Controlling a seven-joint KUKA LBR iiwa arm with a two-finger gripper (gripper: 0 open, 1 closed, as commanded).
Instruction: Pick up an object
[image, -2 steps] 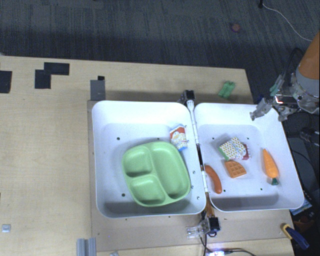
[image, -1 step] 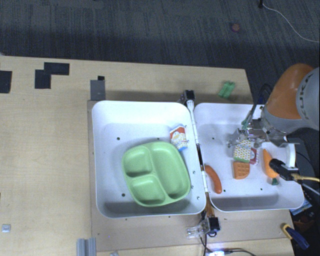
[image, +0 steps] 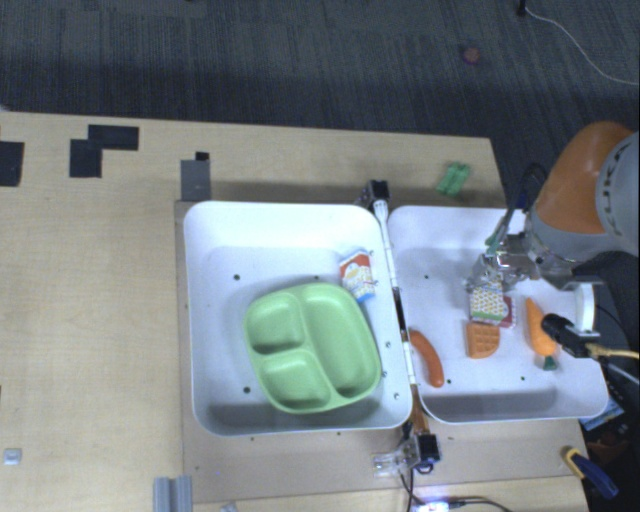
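While no label reads clearly, jaws (image: 492, 283) state indiscernible above patterned packet (image: 488, 301).

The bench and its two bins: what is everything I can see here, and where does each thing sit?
White plastic bins: two, white, side by side on the bench.
Green divided plastic plate: one, light green, in the left bin.
Small printed carton: one, white with red and blue, left bin, beside the plate's upper right edge.
Toy sausage: one, red-orange, right bin, near its left wall.
Toy waffle: one, orange, middle of the right bin.
Patterned packet: one, white and green with a red edge, right bin, just above the waffle.
Toy carrot: one, orange, right bin, right side.
Small green object: one, green, on the bench above the right bin.
Gripper: one, metallic, over the packet.
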